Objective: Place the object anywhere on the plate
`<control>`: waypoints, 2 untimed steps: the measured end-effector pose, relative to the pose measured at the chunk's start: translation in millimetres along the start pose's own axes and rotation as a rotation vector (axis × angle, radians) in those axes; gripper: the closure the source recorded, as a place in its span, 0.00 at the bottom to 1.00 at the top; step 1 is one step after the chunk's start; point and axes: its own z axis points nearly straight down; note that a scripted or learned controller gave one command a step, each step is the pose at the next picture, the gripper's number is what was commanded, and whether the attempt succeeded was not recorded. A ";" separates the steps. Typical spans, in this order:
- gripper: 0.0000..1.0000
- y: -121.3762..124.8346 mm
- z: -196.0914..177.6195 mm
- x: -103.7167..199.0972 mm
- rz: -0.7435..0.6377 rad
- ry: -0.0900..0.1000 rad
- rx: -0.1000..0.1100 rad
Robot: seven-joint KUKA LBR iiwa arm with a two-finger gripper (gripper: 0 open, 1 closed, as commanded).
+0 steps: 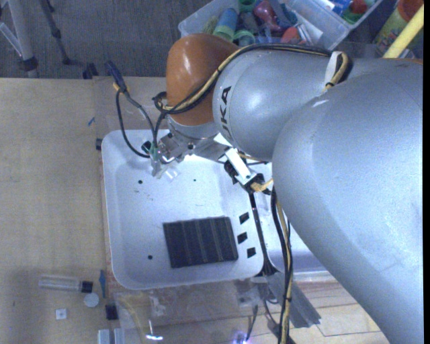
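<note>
A dark ribbed rectangular plate (200, 242) lies flat in the front half of the left white bin (121, 222). My gripper (162, 161) hangs over the bin's back left area, well behind the plate and a little to its left. The orange band (195, 74) and the grey arm tower over it and hide its upper part. Something small and greenish (152, 152) shows at the gripper's left side; I cannot tell what it is or whether it is held.
Black cables (131, 111) loop over the bin's back left corner. Small black marks (243, 236) dot the bin's right side. A clear tub of colourful toys (269, 20) stands at the back. Small parts (86, 287) lie on the bench at front left.
</note>
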 end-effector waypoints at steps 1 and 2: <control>1.00 -63.4 -45.8 27.4 -0.416 0.004 0.004; 1.00 2.2 36.6 -1.9 -0.283 0.000 -0.001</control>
